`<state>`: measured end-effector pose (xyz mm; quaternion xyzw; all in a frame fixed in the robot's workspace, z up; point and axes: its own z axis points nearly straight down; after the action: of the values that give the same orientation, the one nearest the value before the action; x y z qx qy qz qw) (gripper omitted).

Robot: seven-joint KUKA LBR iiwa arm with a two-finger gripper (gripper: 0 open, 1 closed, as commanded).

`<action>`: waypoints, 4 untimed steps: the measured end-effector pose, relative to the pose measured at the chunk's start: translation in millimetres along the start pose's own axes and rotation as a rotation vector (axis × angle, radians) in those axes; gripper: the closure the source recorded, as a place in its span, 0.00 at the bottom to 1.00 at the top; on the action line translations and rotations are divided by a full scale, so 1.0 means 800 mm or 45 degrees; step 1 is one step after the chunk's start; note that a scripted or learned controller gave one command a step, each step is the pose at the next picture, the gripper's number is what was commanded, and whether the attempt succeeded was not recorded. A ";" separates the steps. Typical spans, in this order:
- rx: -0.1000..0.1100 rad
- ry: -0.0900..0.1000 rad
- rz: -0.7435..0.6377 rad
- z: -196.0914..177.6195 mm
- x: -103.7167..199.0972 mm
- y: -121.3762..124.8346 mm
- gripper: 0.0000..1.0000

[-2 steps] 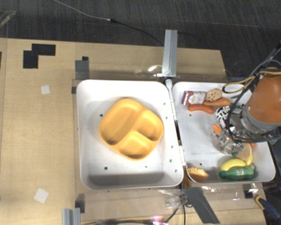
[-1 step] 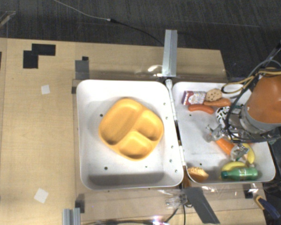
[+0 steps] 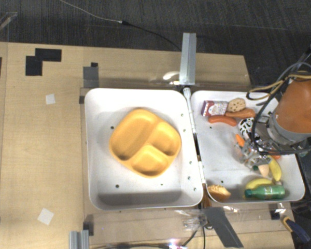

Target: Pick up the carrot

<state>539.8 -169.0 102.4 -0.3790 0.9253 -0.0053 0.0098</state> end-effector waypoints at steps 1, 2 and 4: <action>-0.002 0.000 0.000 0.001 0.000 0.001 0.00; -0.011 0.007 -0.001 0.017 -0.038 0.020 0.00; -0.013 0.010 0.258 0.010 -0.014 -0.009 1.00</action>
<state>552.9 -166.5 94.6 -0.2835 0.9590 -0.0010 0.0046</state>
